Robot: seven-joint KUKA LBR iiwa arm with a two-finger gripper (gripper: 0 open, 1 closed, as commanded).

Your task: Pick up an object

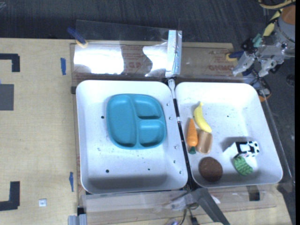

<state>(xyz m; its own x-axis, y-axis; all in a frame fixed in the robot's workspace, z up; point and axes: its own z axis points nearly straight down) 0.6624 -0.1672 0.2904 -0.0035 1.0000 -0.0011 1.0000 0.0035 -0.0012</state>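
The right bin holds several small objects. A yellow banana lies near its middle. Just below it, an orange carrot and a tan cylinder lie side by side. A brown ball rests at the front. Toward the front right sit a green knobbly piece and a black-and-white block, touching each other. My gripper hangs outside the bin, above its far right corner, well away from all the objects and with nothing seen in it.
The left bin carries a blue divided plate. A clear plastic wall stands behind the bins. Cables and the arm's wrist crowd the top right corner. A wooden bench top stretches to the left.
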